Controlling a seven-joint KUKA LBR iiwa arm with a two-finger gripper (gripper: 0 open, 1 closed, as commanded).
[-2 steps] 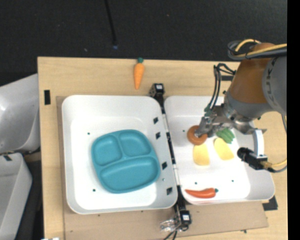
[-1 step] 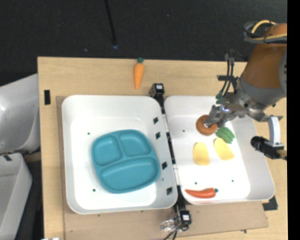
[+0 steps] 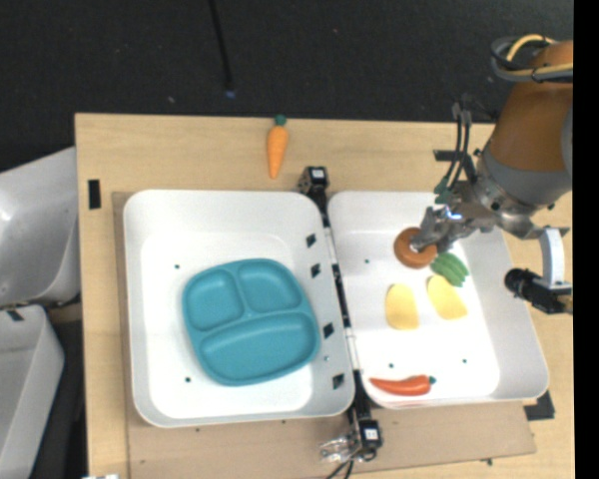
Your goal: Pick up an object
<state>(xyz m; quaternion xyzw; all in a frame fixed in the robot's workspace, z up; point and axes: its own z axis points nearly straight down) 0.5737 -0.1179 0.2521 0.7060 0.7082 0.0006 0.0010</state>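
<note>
In the right bin (image 3: 479, 362) lie a brown ring-shaped donut (image 3: 412, 249), a green leafy piece (image 3: 449, 266), two yellow pieces (image 3: 401, 307) (image 3: 445, 298) and a red chili pepper (image 3: 401, 385) near the front rim. My gripper (image 3: 437, 227) hangs just above the donut's right edge, at the back of the bin. The arm's orange band (image 3: 529, 118) rises behind it.
The left bin (image 3: 150, 367) holds a blue divided plate (image 3: 250, 319). An orange carrot (image 3: 277, 148) lies on the bench behind the bins. A black clip (image 3: 313, 180) sits at the bins' shared back corner. A white object (image 3: 25, 233) stands left of the bench.
</note>
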